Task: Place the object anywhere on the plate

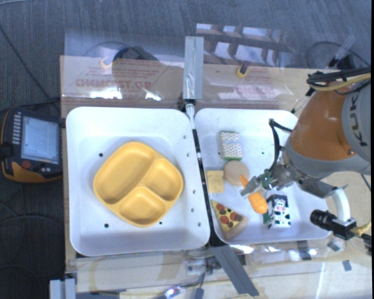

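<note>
A yellow plate with three compartments lies in the left bin. My gripper hangs low over the right bin, among the toy foods. An orange carrot-like piece lies just below it, and a tan round piece with an orange edge sits just to its left. The arm's wrist hides the gripper's upper part. I see nothing lifted off the bin floor.
The right bin also holds a green-and-white block, a yellow cheese square, a pizza slice and a cow-patterned carton. A ridge divides the two bins. A teach pendant lies left of the bench.
</note>
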You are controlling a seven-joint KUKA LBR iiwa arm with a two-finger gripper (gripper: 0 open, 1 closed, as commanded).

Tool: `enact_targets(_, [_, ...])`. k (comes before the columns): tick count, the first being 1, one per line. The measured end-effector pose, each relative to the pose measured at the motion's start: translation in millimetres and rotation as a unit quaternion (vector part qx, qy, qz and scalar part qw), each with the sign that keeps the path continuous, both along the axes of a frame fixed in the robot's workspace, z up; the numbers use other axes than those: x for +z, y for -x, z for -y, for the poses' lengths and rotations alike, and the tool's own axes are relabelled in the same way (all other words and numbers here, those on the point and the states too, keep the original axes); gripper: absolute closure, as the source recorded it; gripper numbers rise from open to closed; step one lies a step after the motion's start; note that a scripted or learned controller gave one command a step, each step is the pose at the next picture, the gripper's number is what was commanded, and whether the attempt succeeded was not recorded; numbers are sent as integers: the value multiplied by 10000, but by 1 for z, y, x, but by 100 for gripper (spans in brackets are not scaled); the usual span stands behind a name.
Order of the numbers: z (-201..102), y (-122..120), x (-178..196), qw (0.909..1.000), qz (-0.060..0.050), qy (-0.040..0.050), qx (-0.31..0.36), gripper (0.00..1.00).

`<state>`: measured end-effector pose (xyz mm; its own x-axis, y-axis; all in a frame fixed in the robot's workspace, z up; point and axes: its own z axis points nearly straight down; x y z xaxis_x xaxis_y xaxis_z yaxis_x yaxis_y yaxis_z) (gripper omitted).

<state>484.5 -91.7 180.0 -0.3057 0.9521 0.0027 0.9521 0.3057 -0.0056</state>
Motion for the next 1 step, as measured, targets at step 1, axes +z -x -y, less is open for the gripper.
enact_targets(1, [-64, 0, 0, 10000, -4, 6, -56, 100])
